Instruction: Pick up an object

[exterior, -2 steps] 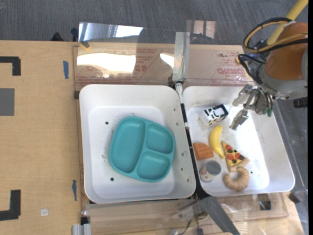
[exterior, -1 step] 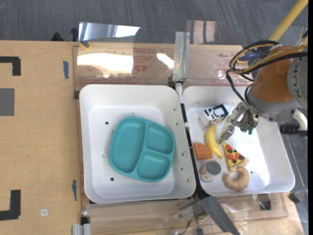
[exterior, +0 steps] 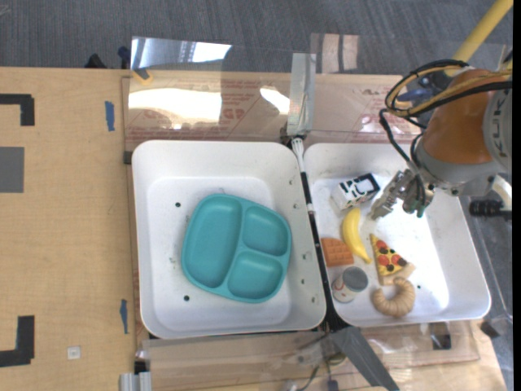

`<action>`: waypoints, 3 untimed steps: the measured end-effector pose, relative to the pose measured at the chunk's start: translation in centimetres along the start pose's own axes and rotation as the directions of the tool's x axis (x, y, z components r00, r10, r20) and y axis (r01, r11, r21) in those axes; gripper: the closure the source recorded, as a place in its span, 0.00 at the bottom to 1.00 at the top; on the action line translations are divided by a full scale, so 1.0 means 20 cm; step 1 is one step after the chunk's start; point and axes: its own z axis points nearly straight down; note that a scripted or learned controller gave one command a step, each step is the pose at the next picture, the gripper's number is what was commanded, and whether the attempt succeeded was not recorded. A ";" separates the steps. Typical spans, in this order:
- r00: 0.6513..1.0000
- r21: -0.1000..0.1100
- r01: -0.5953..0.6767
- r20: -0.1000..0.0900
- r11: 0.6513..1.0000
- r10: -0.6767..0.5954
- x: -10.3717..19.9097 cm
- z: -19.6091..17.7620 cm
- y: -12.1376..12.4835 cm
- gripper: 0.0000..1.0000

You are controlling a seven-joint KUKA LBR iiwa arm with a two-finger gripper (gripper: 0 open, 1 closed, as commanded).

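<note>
Two white bins sit side by side on the bench. A teal plate (exterior: 236,248) with three compartments lies flat in the left bin (exterior: 155,177), a little below the middle. The right bin (exterior: 464,287) holds the small items: a black-and-white card (exterior: 359,187) near the top, a banana (exterior: 354,233) just below it, an orange block (exterior: 336,252) touching the banana's left side, a pizza slice (exterior: 389,259) just right of the banana, a grey cup (exterior: 353,281) (round, lying near the bin's lower left) and a croissant (exterior: 395,297) under the pizza slice.

At the right bin's upper right, the arm (exterior: 460,137) reaches in, its orange band above the wrist. The gripper (exterior: 399,198) hangs over the bin between the card and the bin's right wall, just right of the banana's top end. Its fingers point down and to the left; how far apart the jaws stand cannot be told from this slant, and nothing is seen between them. All the items lie on the bin floor.
</note>
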 end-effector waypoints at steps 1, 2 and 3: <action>0.996 0.005 -0.088 -0.006 0.996 0.088 -0.28 -0.55 -0.23 1.00; 0.988 0.005 -0.156 -0.003 0.988 0.156 0.00 -0.96 -0.50 1.00; 0.912 0.010 -0.410 -0.007 0.912 0.410 0.12 -1.28 -0.58 1.00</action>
